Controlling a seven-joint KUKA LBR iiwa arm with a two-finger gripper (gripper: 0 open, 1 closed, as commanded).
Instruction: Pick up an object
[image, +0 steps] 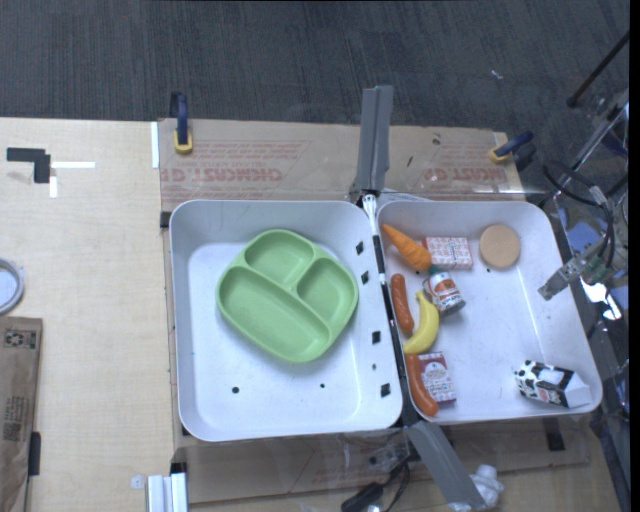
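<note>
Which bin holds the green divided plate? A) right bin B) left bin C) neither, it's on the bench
B: the green divided plate lies flat in the left bin, while the banana, carrot and the other toy foods sit in the right bin.

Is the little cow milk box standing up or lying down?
Lying down. The milk carton rests on its side, pointed top toward the right, on the right bin's floor.
</note>
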